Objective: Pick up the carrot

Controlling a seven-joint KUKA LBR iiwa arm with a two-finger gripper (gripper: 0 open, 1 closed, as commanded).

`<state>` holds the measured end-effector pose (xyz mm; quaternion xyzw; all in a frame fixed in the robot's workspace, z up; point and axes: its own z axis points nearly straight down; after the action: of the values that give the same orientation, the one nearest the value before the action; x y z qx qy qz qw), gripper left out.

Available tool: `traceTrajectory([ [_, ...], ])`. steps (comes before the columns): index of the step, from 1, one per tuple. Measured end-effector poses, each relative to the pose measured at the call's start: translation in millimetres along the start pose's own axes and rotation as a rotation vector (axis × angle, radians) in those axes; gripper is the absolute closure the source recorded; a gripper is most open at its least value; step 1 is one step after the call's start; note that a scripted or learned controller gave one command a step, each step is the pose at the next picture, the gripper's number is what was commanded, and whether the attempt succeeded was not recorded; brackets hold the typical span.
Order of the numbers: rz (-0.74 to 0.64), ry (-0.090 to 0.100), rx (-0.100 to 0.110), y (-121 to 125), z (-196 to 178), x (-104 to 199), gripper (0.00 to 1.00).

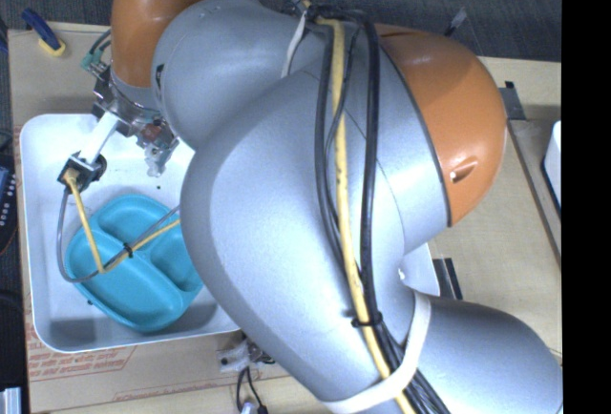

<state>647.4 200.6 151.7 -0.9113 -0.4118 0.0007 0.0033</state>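
Arm: the grey arm (315, 212) is sweeping in from the right closest to the camera and covering most of the bench (86, 379); black and yellow cables (339, 164) are running down its back, and the orange band (449, 145) is sitting on its right shoulder.

Blue dish: a two-compartment blue dish (138, 279) is lying in the near part of the left bin (43, 240), with a thin yellow-and-grey hose (86, 221) looping across it.

Gripper: the gripper (153, 150) is hanging over the far part of the left bin, just beyond the dish and apart from it.

Gripper state: I cannot tell whether it is open or closed; it is too small and cluttered here, and nothing orange is visibly sitting in it.

Carrot: I cannot tell where it is lying, since the arm is hiding a large share of the bins.

Handling, as a judgement: a carrot here is probably going to be light, and its tapered body will likely be tending to roll or squirt out of a pinch.

Where to hold, as a judgement: I am favouring a grip across the thicker middle, square to its length, rather than at the thin tip.

Far edge: a small blue-and-yellow tool (40, 32) is lying on the bench beyond the bin.
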Motion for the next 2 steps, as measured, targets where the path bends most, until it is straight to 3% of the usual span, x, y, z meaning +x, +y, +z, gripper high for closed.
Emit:
traceTrajectory([
  [1,0.057,0.001,-0.003,-11.1,-86.5,16.9,0.00],
  [2,-0.238,-0.012,0.003,-65.5,-18.3,-36.4,0.00],
])
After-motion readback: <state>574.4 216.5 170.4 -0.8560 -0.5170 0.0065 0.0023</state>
